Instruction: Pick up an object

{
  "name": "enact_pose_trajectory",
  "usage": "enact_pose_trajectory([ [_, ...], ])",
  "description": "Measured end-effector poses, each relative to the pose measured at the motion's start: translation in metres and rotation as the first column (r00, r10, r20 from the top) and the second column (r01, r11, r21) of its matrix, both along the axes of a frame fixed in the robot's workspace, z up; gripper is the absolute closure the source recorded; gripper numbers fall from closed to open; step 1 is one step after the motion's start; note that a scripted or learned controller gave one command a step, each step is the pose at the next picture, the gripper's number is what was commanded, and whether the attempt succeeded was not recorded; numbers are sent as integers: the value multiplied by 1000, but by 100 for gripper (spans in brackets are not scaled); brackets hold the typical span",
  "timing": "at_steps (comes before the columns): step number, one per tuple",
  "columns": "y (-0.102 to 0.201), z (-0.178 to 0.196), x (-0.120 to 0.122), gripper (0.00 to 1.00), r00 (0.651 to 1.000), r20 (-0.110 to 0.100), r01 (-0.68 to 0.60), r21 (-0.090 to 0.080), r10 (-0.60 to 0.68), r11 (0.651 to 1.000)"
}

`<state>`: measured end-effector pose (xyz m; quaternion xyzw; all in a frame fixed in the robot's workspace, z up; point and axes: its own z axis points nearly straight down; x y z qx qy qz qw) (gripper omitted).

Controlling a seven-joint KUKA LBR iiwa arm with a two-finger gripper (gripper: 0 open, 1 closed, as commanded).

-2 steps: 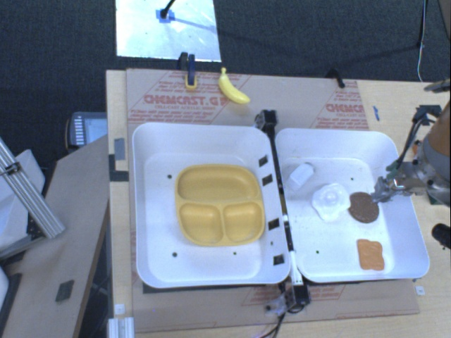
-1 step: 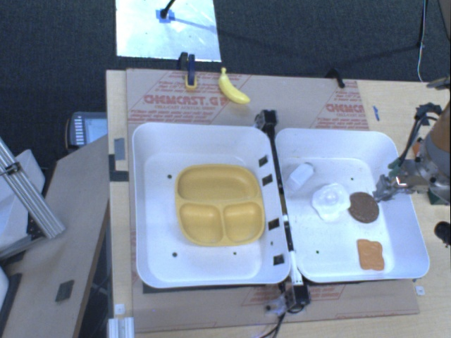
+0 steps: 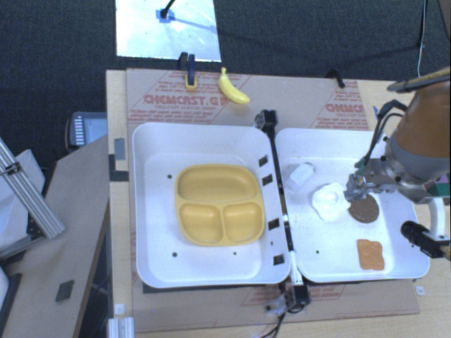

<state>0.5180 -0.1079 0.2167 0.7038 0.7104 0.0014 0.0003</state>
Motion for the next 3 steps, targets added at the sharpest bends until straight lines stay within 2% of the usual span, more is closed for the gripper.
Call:
enact_pose_trajectory([
  [1, 55, -8, 0, 100, 1000, -1, -1, 0, 1, 1000],
  [3, 174, 1, 13, 100, 1000, -1, -2, 1, 2, 1000],
])
